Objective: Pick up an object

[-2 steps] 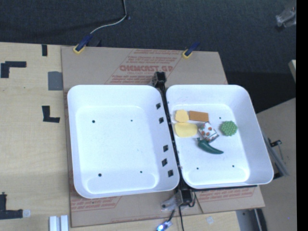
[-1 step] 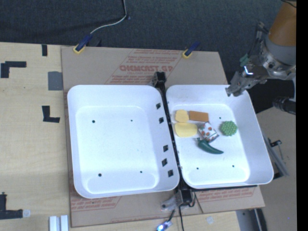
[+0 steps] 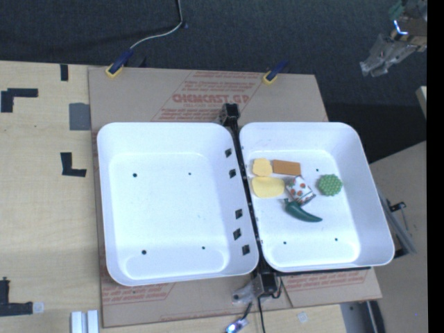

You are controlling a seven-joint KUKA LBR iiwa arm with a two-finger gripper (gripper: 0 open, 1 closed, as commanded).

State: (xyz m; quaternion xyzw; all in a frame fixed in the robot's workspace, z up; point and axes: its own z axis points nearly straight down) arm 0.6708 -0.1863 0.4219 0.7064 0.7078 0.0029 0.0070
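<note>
The right bin (image 3: pixel 347 245) holds a small cluster of play food near its middle. A yellow round piece (image 3: pixel 261 167) lies next to an orange-brown rectangular piece (image 3: pixel 286 167), with a pale yellow chunk (image 3: pixel 267 187) just below them. A white piece with red marks (image 3: pixel 299 189) touches a dark green pepper-shaped piece (image 3: pixel 303 212), and a bumpy green ball (image 3: pixel 329 184) lies to the right. My gripper (image 3: pixel 377 62) hangs high at the upper right, well outside and above the bins, with nothing seen in it.
The left bin (image 3: pixel 166 255) sits beside the right one, joined along a black clipped seam (image 3: pixel 239 186). Both rest on a cardboard sheet (image 3: pixel 208 96) on the wooden bench. A cable (image 3: pixel 163 30) runs across the dark backdrop.
</note>
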